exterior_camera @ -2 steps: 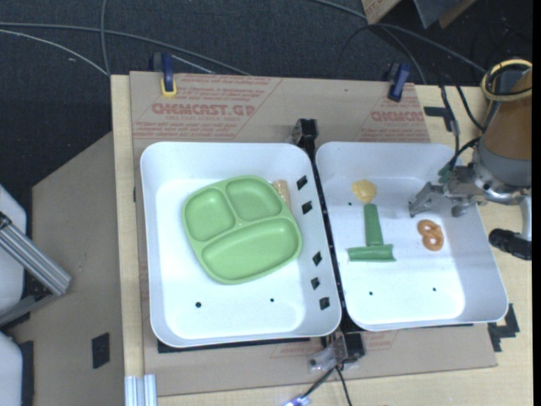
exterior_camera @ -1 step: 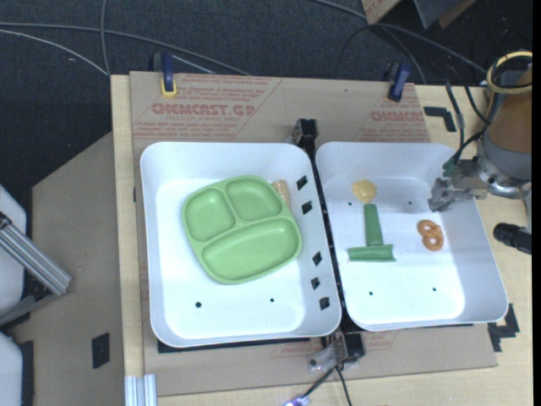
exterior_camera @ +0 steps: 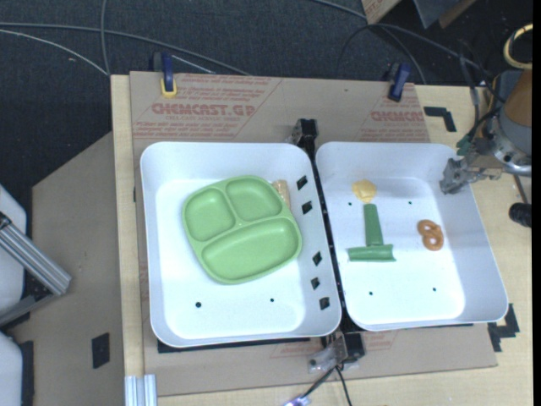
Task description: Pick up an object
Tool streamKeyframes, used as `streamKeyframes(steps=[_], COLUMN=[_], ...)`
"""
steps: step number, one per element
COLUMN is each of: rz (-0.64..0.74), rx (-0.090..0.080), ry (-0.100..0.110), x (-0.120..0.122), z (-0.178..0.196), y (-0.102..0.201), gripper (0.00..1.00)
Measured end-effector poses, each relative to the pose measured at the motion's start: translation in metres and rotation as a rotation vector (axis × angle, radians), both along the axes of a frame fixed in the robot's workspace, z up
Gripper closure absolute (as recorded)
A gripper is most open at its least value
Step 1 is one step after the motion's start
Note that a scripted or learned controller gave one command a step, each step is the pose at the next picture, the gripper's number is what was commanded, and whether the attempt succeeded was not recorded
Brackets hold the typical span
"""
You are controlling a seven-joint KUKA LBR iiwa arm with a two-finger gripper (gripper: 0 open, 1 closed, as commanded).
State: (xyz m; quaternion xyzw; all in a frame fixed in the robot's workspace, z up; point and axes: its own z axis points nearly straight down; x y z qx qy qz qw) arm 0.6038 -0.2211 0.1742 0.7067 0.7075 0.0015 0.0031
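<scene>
Gripper (exterior_camera: 455, 178) is seen at the upper right edge of the right bin (exterior_camera: 473, 307), hanging over its rim, carried by the grey arm (exterior_camera: 511, 134) that enters from the right side of the camera view; whether it is apart or together cannot be told, and nothing is seen held by it. Inside the right bin three things are found: a small yellow piece (exterior_camera: 363, 191) near the upper middle, a green T-shaped tool (exterior_camera: 371, 234) lying just below it with its crossbar towards the near side, and a brown pretzel-shaped piece (exterior_camera: 431, 235) to the right of the tool, apart from it. All three are set well clear of the gripper. In the left bin (exterior_camera: 169, 311) a green divided plate (exterior_camera: 243, 227) is laid, turned at a slant, with a small tan item (exterior_camera: 281, 193) partly tucked at its upper right edge. Both bins are borne by a brown board (exterior_camera: 254, 108) clamped at its far edge by two blue clamps (exterior_camera: 168, 78).
</scene>
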Motion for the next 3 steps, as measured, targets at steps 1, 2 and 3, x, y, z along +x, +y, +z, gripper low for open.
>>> streamKeyframes(steps=[1,2,3], rz=[0.0,0.002,0.004], rx=[0.0,0.004,0.005], ry=[0.0,0.008,0.008], x=[0.002,0.005,0.013], z=[0.048,0.047,0.038], y=[0.0,0.042,0.096], gripper=[1.0,1.0,1.0])
